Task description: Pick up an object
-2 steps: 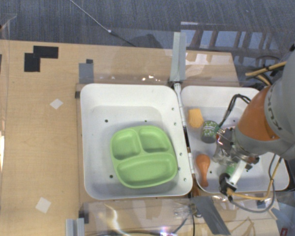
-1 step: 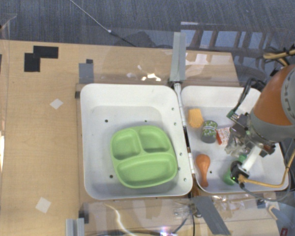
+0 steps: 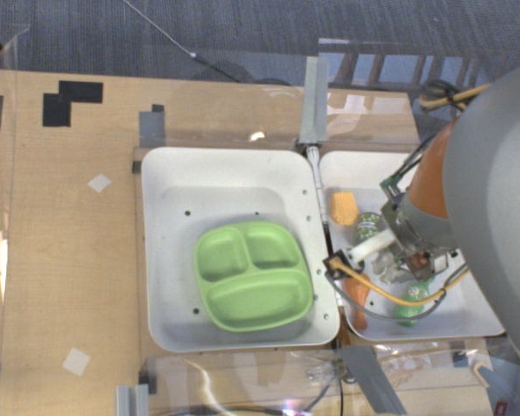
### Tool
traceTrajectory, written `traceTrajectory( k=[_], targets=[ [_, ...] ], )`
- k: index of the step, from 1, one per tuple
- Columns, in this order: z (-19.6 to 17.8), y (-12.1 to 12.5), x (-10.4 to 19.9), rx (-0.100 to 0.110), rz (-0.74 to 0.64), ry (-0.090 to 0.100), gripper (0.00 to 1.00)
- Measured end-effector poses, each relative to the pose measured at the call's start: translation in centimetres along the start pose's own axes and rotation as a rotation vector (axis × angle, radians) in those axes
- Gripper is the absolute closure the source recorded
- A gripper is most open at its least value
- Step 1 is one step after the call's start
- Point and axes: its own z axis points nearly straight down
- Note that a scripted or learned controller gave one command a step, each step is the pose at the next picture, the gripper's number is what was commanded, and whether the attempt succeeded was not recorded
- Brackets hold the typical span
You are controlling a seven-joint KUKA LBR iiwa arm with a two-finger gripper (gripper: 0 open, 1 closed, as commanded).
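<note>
On the counter (image 3: 61,258), the left bin (image 3: 169,198) holds a green divided plate (image 3: 254,276) lying flat near its middle. The right bin (image 3: 468,315) holds a yellow-orange block (image 3: 343,207) by its left wall, an orange piece (image 3: 358,291) and a green item (image 3: 407,312) nearer the front. The end effector (image 3: 397,254) sits low among these; whether it grips anything cannot be told.

The grey arm (image 3: 494,189) reaches in from the right with its orange band (image 3: 429,185) above the wrist, and its tool (image 3: 390,263) is lowered at the near right, cables looping below.
</note>
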Motion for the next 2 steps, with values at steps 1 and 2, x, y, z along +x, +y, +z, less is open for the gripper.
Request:
traceTrajectory(
  k=[1, 2],
  targets=[
    [0.0, -3.0, 1.3, 0.000, 0.178, 0.000, 1.00],
    [0.0, -9.9, 4.1, 0.001, 0.190, 0.001, 1.00]
  ],
)
